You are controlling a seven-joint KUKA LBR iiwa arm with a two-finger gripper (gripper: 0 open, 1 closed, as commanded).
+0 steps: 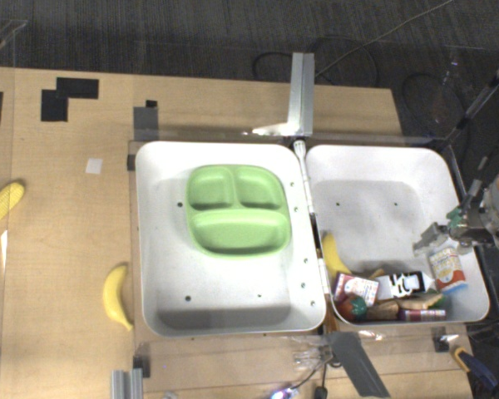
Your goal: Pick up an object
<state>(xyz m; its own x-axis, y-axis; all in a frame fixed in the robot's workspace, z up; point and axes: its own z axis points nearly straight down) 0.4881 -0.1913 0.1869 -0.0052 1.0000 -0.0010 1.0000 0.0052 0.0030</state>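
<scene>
Cluttered items point(391, 298) fill right bin point(374, 181) front; hand point(439, 238) hovers above.

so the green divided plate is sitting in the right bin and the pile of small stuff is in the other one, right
Not quite. The camera view shows the green divided plate lying in the left bin, not the right one. The pile of small items sits in the other bin, the right bin, crowded along its near edge, with the gripper over that bin's right side.

Matt green plastic tray point(237, 209), wooden bench point(58, 248)
</scene>
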